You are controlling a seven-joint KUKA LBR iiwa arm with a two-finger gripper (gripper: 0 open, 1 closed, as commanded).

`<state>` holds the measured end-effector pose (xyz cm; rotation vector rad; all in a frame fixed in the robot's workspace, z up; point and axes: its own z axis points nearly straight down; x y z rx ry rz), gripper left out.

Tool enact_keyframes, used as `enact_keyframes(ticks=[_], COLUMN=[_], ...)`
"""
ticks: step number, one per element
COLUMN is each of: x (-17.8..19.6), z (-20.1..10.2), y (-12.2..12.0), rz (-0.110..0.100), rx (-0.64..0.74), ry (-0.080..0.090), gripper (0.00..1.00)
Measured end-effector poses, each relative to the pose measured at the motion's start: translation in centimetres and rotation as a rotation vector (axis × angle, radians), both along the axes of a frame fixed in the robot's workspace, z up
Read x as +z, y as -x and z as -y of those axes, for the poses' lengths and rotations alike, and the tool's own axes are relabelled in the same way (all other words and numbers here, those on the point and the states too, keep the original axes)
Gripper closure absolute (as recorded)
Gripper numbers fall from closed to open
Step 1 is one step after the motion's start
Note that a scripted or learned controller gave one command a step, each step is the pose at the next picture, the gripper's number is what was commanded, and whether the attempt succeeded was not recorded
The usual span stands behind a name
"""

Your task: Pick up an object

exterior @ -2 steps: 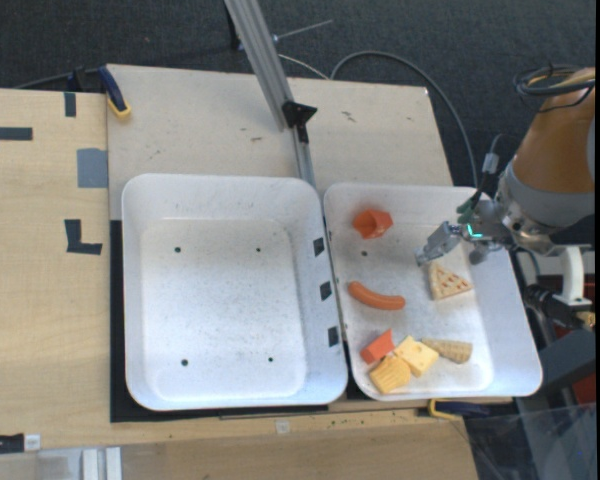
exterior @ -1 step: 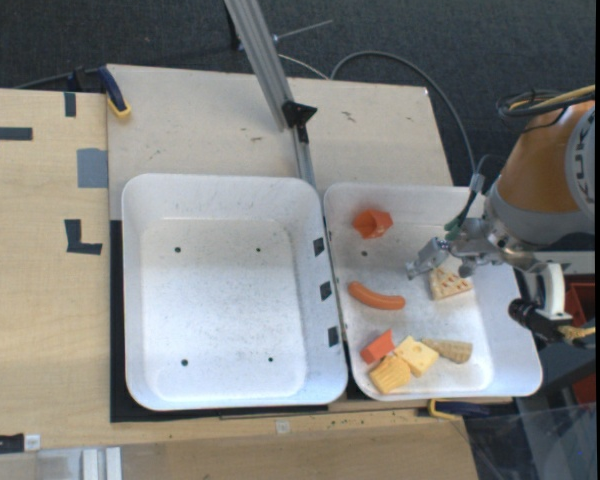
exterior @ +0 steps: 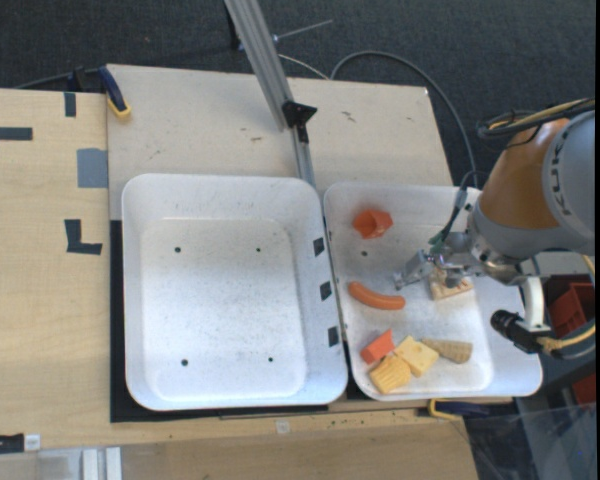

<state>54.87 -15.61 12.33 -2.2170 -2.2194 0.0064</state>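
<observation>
The grey arm with its orange band (exterior: 520, 183) reaches in from the right over the right-hand shallow white plastic bin (exterior: 395, 203). Its tool (exterior: 427, 265) hangs low over the middle of that bin, metal parts pointing toward the left; whether it is spread or pressed together cannot be told at this angle, and nothing is seen pinched in it.

Just beside the tool, on its right and partly under the wrist, lies a small pale beige block (exterior: 450, 288). A little to the left and lower rests an orange sausage-shaped piece (exterior: 376, 296). Toward the far side of the bin sits an orange-red cube-like piece (exterior: 373, 223), well apart from the tool. Along the near edge cluster a small red-orange wedge (exterior: 377, 346), two yellow cheese-like blocks (exterior: 403, 364) touching each other, and a tan wedge-shaped piece (exterior: 451, 350).

The left-hand shallow white bin (exterior: 220, 288) sits alongside on the wooden counter (exterior: 40, 268). A slanted metal pole (exterior: 260, 48) rises behind the bins.
</observation>
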Motion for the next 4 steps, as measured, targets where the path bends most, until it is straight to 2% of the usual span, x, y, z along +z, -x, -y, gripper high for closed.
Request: enact_keyframes(ticks=[1, 2, 3, 4], x=[-3.1, -1.8, 2.7, 7.4], z=[0.3, 0.2, 0.4, 1.2], y=[-0.3, -0.4, -1.2, -1.1], rz=[0.016, 0.019, 0.009, 0.009], rx=[-0.001, 0.0, 0.001, -0.001], ry=[0.009, 0.008, 0.001, 0.002], gripper=[0.0, 1.0, 1.0, 1.0])
